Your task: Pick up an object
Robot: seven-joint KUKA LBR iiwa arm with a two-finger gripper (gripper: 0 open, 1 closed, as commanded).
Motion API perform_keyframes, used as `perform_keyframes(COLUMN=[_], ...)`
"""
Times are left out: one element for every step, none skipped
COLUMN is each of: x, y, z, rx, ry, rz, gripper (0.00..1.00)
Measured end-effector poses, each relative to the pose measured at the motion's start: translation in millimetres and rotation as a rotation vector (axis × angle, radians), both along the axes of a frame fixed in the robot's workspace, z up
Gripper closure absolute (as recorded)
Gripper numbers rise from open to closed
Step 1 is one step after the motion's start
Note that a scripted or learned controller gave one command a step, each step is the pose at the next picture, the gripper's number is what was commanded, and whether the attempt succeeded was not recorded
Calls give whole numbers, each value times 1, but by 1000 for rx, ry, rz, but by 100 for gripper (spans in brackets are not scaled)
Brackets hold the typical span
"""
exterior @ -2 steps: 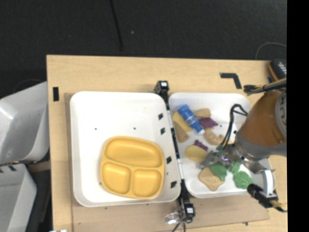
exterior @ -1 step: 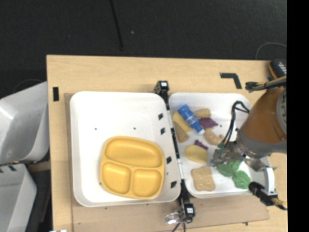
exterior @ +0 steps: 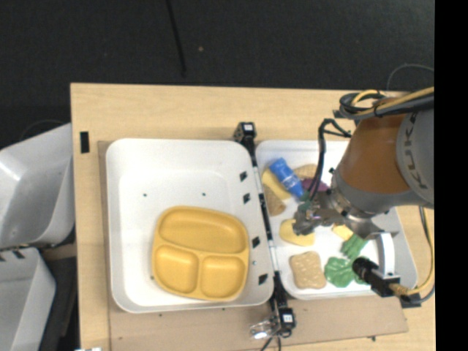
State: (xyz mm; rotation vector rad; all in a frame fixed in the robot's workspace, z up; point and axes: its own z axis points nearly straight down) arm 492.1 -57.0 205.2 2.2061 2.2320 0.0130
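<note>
In the left bin [exterior: 124, 218], one yellow tray [exterior: 199, 252]; the tool [exterior: 306, 220] beside.

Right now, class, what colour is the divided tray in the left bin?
Yellow, seen in the camera view: the divided tray.

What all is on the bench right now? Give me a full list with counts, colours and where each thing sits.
bins: 2, white, side by side on the bench; left bin, right bin
divided tray: 1, yellow, three compartments, lower half of the left bin
blue item: 1, blue, upper left of the right bin
tan pieces: a few, tan, beside the blue item
yellow piece: 1, pale yellow, middle of the right bin, below the gripper
cracker-like square: 1, beige, near edge of the right bin
green item: 1, green, right of the square
arm: 1, grey with orange band, over the right bin
gripper: 1, dark, low over the yellow piece
</note>
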Motion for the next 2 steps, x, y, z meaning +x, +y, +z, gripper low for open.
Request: perform_keyframes(x=[14,-1], y=[74,91], z=[81,218], rx=[-1,-2], ry=[-1,-8], rz=[-1,-6], gripper=[100,100])
